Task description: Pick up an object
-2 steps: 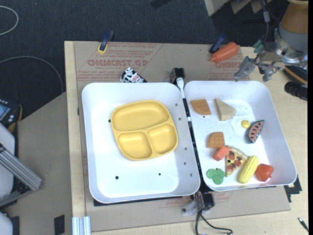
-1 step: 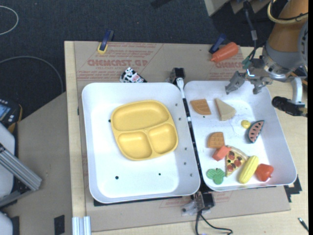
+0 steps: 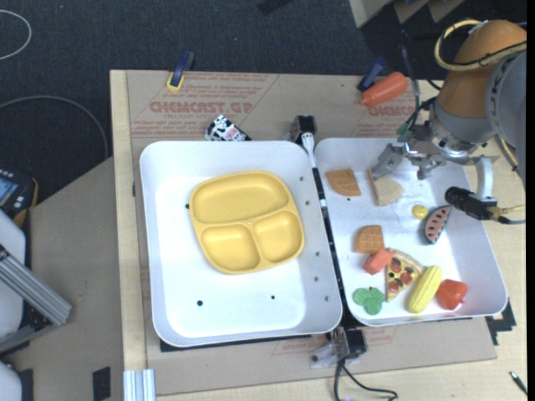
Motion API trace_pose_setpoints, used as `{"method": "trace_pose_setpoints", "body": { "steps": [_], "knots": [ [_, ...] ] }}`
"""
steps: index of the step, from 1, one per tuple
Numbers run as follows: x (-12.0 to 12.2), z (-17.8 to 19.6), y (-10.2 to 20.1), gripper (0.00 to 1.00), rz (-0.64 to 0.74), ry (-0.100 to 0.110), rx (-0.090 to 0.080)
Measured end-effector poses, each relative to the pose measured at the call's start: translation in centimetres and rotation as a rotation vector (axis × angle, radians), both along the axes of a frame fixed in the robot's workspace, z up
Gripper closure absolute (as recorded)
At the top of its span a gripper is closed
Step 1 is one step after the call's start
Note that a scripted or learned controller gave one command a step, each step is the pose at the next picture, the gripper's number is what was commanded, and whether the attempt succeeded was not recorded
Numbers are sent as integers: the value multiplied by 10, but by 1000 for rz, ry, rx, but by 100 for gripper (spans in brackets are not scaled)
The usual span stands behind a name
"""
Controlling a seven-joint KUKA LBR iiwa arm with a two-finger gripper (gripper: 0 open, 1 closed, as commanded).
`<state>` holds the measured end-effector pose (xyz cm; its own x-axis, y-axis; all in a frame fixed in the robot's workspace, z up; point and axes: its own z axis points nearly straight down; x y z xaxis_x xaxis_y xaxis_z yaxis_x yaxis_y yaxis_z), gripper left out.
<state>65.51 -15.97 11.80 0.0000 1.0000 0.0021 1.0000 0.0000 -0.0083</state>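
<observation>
The gripper (image 3: 399, 161) sits low over the far edge of the right bin (image 3: 489, 261), near that bin's far left corner; its grey fingers (image 3: 386, 159) look spread, one toward the left and one toward the right, with nothing visibly between them; so nothing is picked up yet, by my read.

Just below the gripper lies a pale wedge of cheese or bread (image 3: 386, 190), touching or nearly touching the left finger, cannot tell which; beside it to the left a toast slice (image 3: 343, 182) lies flat near the bin's left wall; either could be the target, the pale wedge seems likelier.

The rest of the toy food lies toward the near edge of the right bin: watermelon slice (image 3: 435, 223) by the right side; cracker (image 3: 369, 239), carrot (image 3: 377, 260), pizza slice (image 3: 402, 274), corn cob (image 3: 424, 287), tomato (image 3: 452, 294) and a green leafy piece (image 3: 367, 299) clustered at the near edge; none lifted.

The left bin (image 3: 167, 291) carries a yellow divided plate (image 3: 245, 220) in its middle, untouched.

Judgement: early stage; approach done, closing and lifting all left to do.
</observation>
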Motion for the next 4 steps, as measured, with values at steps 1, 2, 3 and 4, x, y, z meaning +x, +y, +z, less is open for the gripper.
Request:
{"method": "trace_pose_setpoints", "body": {
  "steps": [1,2,3,4],
  "knots": [
    [-1,-36,1,0,2,-2,-1],
    [1,-22,1,100,2,-9,-2],
    [4,34,11,100,2,-15,-4],
    [10,97,5,100,1,-17,-5]
  ]
}}
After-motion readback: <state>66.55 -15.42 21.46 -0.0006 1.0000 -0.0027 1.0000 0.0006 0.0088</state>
